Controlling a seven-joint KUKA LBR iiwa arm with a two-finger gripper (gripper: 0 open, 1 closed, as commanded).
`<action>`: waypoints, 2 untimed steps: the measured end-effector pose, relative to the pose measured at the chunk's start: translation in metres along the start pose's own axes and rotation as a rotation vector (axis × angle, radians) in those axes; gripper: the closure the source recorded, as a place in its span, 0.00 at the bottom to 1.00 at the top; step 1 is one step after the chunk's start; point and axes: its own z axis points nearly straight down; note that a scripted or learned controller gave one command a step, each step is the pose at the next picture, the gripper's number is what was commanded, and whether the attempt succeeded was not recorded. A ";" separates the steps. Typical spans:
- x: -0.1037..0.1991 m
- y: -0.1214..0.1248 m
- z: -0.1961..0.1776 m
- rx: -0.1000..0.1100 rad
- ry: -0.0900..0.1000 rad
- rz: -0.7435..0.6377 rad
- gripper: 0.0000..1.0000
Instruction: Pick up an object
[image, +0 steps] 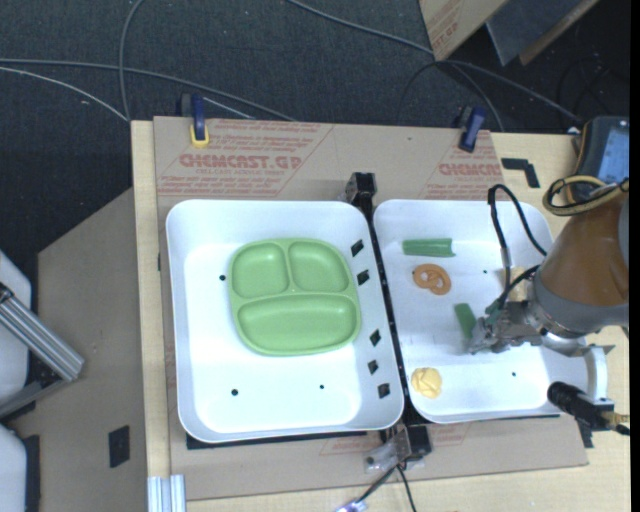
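Right bin (520, 395): the tool (482, 338) is lowered beside a small dark-green block (465, 319) lying tilted on the smooth white floor; whether its fingers are parted or closed on the block cannot be told. Nearby lie a flat green bar (428, 247), a brown pretzel-shaped piece (432, 278) and a rounded yellow lump (427, 381). Left bin (190, 300): a glossy pale-green plate (295, 296) with three compartments, on the brown tabletop (260, 150).
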 end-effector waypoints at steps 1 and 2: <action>0.006 0.005 -0.061 -0.007 -0.003 -0.003 1.00; 0.011 -0.002 -0.111 -0.006 -0.003 -0.002 1.00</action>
